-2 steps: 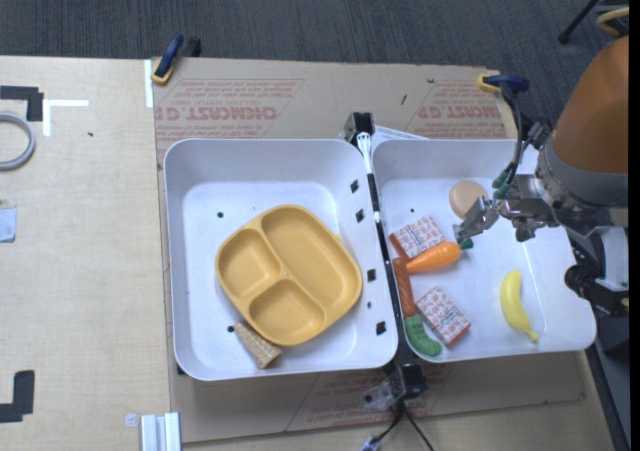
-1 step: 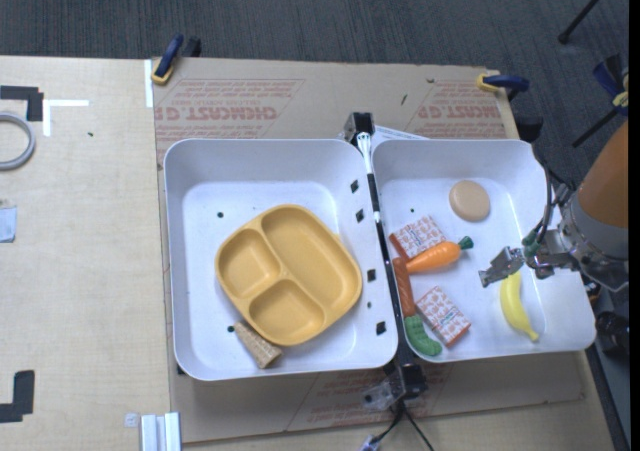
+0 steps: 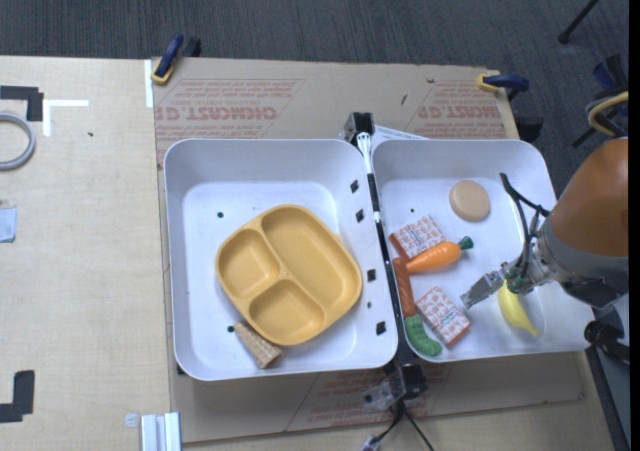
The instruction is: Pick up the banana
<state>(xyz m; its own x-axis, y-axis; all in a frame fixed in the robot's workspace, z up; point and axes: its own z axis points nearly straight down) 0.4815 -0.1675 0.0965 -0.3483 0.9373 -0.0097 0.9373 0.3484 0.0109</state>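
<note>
The banana [image 3: 519, 313] is small and yellow and lies near the right end of the right bin [image 3: 470, 164], close to its front wall. My gripper [image 3: 498, 286] hangs over the bin at the banana's upper left end, touching or just above it. The grey arm with its orange band [image 3: 600, 201] comes in from the right and hides the bin's right wall. I cannot see whether the banana is gripped.
The right bin also holds a round tan biscuit [image 3: 469, 199], a carrot [image 3: 434, 257], two red-and-white packets [image 3: 417, 236] [image 3: 442, 314] and a green piece [image 3: 423, 339]. In the left bin [image 3: 200, 179] sit a yellow divided plate [image 3: 288, 274] and a brown slice [image 3: 257, 345].
</note>
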